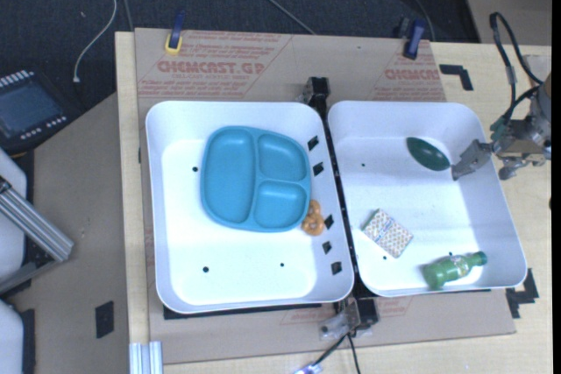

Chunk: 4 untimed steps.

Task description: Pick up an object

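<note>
Though the pincer [487, 155] hung over the right bin's [491, 215] far right rim, its fingers looked spread and gripping nothing; the nearest object, a dark green spoon-like piece [428, 153], lay just to its left inside that bin, long axis slanting up-left.

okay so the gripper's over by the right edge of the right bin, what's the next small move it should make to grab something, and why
Probably a short move inward and down toward the dark green spoon-like object. The gripper sits at the right bin's far right rim with nothing between its fingers, and that object lies just beside it, closer than the patterned packet or the green bottle near the front wall.
</note>
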Tool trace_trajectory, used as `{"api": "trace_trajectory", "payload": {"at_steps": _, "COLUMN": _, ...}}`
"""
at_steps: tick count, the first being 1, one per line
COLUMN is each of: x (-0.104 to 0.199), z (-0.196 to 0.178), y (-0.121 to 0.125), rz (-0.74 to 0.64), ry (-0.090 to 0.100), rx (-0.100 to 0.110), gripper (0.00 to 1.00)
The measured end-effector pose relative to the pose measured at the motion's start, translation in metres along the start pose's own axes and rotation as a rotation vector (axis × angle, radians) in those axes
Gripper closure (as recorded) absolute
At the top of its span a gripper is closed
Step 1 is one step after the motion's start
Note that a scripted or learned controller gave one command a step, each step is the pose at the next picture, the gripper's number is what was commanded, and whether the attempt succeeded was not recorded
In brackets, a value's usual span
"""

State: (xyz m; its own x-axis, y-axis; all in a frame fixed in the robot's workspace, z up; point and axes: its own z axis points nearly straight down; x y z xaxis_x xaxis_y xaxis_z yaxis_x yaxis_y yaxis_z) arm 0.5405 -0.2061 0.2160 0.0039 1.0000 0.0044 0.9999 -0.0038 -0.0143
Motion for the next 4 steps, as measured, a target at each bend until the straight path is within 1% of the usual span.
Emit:
{"api": "trace_trajectory", "payload": {"at_steps": 1, "x": 0.001, "z": -0.007, "y": 0.003, "rz": -0.004, "ry": -0.004, "rx": -0.014, "gripper": 0.00}}
{"api": "trace_trajectory", "payload": {"at_steps": 2, "x": 0.000, "z": 0.056, "y": 0.002, "rz": -0.004, "ry": -0.001, "rx": -0.008, "gripper": 0.00}}
{"api": "trace_trajectory", "payload": {"at_steps": 3, "x": -0.006, "z": 0.113, "y": 0.008, "rz": -0.003, "ry": -0.001, "rx": -0.008, "gripper": 0.00}}
{"api": "trace_trajectory", "payload": {"at_steps": 4, "x": -0.005, "z": 0.132, "y": 0.008, "rz": -0.004, "ry": -0.002, "rx": -0.010, "gripper": 0.00}}
